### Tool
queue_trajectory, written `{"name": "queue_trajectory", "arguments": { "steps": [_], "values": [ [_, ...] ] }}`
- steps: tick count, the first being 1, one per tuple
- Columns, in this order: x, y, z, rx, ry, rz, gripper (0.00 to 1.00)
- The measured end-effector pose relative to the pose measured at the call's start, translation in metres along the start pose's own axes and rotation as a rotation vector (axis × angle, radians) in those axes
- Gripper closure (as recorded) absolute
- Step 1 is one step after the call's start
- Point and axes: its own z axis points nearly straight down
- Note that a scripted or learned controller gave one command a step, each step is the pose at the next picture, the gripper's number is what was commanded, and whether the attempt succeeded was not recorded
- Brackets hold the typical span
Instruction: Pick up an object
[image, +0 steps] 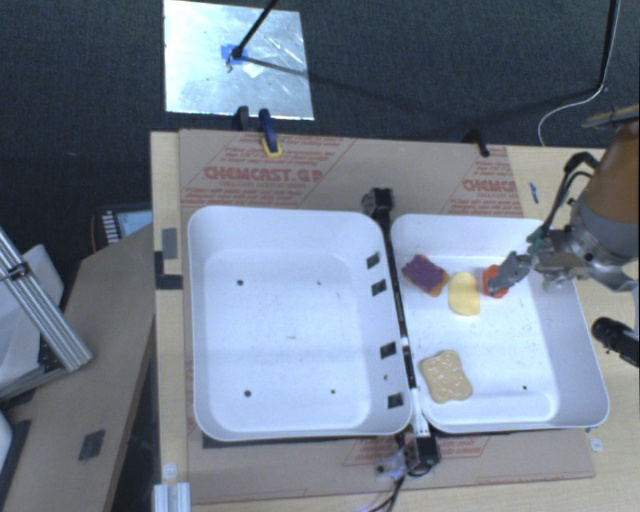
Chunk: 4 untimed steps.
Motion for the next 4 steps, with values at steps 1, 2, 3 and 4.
{"name": "queue_trajectory", "arguments": {
  "steps": [1, 2, 3, 4],
  "values": [
    [0.000, 0.001, -0.011, -0.003, -0.001, -0.002, 1.00],
    [0.063, 0.003, -0.081, -0.009, 0.001, -0.008, 1.00],
    [0.167, -0.027, -0.203, -0.016, 0.005, -0.014, 1.00],
    [0.126, -0.060, -0.144, 0.003, -0.001, 0.006, 1.00]
  ]
}}
